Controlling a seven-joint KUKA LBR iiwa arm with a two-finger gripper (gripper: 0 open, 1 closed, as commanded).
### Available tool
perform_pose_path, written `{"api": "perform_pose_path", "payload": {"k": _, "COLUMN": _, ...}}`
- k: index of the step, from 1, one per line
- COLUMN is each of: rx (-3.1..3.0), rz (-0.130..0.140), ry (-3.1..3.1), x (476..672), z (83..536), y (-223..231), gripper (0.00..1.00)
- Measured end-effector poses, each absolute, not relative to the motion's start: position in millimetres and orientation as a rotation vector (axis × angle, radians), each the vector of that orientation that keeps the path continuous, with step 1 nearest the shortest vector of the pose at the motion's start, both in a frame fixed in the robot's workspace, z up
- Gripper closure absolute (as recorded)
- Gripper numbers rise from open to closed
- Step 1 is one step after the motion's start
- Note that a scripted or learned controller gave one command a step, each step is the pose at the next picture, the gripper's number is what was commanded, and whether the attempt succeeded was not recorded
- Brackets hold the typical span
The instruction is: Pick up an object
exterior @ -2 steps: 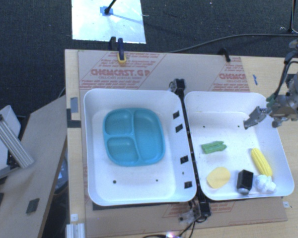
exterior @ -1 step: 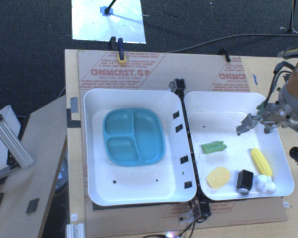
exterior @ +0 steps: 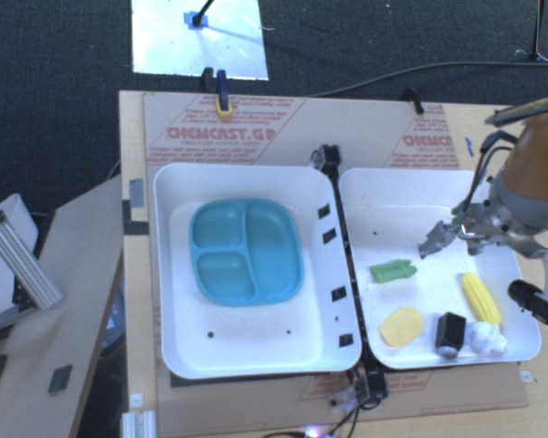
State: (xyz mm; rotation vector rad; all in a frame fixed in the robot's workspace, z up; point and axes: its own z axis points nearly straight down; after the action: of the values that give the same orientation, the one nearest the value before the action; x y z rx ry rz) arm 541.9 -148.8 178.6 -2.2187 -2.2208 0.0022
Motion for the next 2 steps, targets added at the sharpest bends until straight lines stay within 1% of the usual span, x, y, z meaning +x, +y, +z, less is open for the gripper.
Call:
{"api": "perform_pose_path", "payload": {"k": 1, "rx": -2.217, "rz": 0.001, "ry": -2.223, "x": 546.1, "z": 129.7, "y": -139.6, "gripper": 0.0}}
{"api": "perform_pose_path", "payload": {"k": 2, "rx": -2.225, "rz": -0.003, "ry": -2.224, "x": 547.6, "z": 143.4, "y": -140.8, "gripper": 1.0}}
